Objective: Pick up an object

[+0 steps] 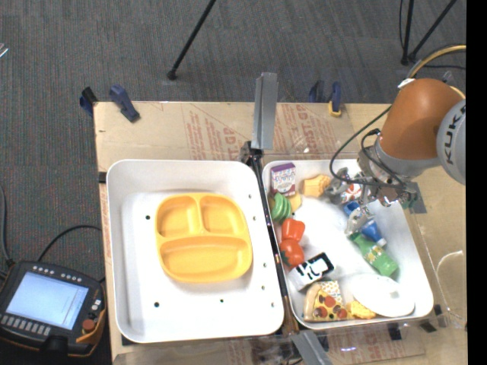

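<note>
My gripper (356, 196) hangs low over the back right part of the right bin (417, 261), under the orange wrist band. Right below it lie a small blue object (370, 230) and a green bottle (380, 258). A tan wedge (314, 185) and a purple carton (284, 178) sit at the back of the bin, to the gripper's left. Green pieces (279, 206) and a red pepper (291, 242) lie along the left wall. A black-and-white card (313, 268), a pizza slice (326, 303) and a white plate (380, 293) fill the front.
The left bin (129, 280) holds a yellow divided plate (203, 236). A grey post (265, 116) stands behind the gap between the bins. A teach pendant (49, 306) lies off the bench at the lower left. Cables run around the wrist.
</note>
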Available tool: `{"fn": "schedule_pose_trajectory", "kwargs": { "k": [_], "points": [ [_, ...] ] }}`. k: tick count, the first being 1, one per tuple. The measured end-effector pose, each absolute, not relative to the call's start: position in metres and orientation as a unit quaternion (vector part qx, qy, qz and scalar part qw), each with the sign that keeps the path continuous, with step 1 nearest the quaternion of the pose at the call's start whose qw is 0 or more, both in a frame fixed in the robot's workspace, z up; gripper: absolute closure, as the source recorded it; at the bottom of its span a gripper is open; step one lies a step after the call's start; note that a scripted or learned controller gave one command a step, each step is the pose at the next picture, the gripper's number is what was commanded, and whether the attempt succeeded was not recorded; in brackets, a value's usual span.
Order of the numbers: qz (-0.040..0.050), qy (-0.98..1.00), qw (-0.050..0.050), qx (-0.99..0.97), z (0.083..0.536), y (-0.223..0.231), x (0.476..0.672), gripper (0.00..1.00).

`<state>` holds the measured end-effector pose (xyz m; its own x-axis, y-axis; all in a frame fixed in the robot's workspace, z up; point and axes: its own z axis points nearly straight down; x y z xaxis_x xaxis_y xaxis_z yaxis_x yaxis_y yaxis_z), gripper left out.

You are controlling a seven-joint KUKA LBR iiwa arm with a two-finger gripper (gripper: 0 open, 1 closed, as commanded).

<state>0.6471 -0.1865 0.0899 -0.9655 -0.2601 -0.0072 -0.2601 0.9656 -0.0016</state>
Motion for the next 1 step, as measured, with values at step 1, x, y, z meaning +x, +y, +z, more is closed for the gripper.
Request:
{"fn": "schedule_pose_trajectory", "kwargs": {
  "k": [1],
  "points": [
    [0.0007, 0.981, 0.001, -0.194, 0.0887, -0.2077, 0.6335, 0.00]
  ]
}}
